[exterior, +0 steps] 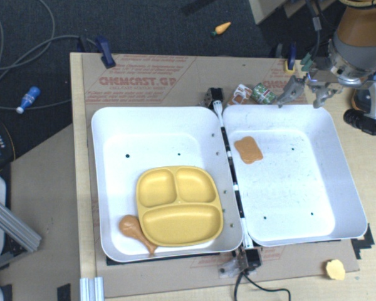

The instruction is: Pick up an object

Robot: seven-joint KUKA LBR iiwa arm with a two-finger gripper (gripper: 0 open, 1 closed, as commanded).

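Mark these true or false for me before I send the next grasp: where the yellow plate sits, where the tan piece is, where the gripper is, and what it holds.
1. The yellow divided plate lies in the left bin. True.
2. The flat tan piece lies in the left bin. False: it lies in the right bin, near its left wall.
3. The gripper is above the far rim of the right bin. True.
4. The gripper holds the tan piece. False: nothing shows between its open fingers.
5. An orange drumstick-shaped toy lies at the plate's near left corner. True.
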